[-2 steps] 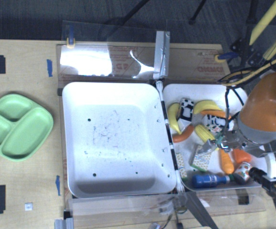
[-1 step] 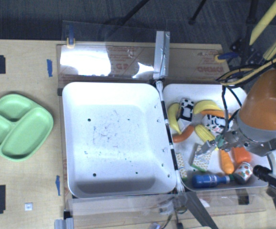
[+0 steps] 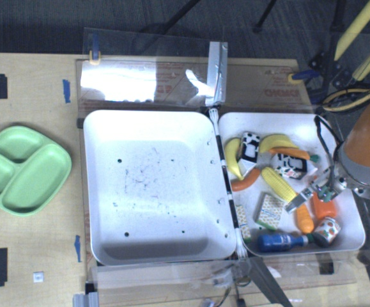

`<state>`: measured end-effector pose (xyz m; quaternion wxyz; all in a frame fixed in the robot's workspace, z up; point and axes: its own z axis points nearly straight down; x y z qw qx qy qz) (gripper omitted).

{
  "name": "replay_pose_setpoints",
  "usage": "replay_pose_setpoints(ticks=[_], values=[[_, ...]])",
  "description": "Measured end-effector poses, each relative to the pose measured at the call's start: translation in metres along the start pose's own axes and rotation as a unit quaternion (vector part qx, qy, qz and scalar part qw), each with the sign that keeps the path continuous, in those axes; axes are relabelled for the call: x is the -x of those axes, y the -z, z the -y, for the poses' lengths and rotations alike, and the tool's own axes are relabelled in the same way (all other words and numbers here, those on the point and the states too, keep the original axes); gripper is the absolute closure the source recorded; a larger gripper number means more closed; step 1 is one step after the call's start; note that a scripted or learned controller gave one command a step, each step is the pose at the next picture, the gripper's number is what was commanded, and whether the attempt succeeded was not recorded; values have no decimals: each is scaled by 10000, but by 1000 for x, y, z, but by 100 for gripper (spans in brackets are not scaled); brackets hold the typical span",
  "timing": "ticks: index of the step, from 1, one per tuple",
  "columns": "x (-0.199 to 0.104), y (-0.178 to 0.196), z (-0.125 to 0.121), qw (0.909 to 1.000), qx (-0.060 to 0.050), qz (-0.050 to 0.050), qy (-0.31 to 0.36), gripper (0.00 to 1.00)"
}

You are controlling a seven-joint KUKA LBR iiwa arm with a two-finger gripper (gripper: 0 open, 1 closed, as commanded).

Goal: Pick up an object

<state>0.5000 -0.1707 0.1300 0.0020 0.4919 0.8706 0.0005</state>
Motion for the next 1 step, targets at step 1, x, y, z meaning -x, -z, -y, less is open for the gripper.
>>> replay_pose_setpoints(ticks=[1], values=[[-6,-39,-10,9999,10,-4,112,0]])
